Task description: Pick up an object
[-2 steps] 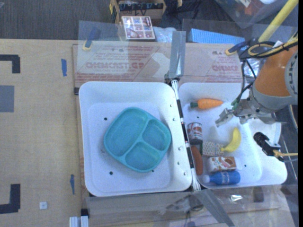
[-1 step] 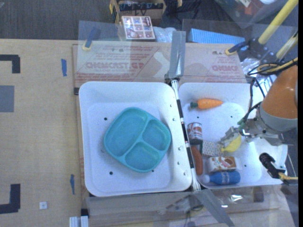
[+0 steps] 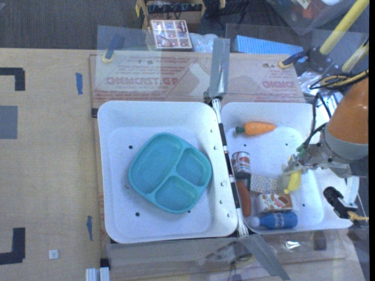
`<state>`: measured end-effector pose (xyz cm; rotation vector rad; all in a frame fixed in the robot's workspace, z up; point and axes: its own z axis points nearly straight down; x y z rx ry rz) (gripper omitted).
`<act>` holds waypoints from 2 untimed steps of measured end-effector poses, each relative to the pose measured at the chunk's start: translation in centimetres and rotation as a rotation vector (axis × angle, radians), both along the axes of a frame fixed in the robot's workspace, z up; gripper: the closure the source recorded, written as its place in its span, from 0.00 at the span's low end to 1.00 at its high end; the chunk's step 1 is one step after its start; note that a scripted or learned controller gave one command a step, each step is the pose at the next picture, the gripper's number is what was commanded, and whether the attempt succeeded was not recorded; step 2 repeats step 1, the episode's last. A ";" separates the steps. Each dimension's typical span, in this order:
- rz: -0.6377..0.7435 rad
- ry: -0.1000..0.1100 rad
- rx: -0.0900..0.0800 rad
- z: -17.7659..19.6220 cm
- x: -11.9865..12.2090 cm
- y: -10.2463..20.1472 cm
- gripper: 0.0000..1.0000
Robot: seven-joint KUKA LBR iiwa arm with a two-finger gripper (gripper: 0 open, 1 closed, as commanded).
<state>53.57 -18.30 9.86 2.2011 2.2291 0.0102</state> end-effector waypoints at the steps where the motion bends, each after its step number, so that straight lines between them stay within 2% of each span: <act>1: -0.158 0.010 0.001 9.6 0.1 3.1 1.00; 2: -0.158 0.010 0.001 9.6 0.1 3.1 1.00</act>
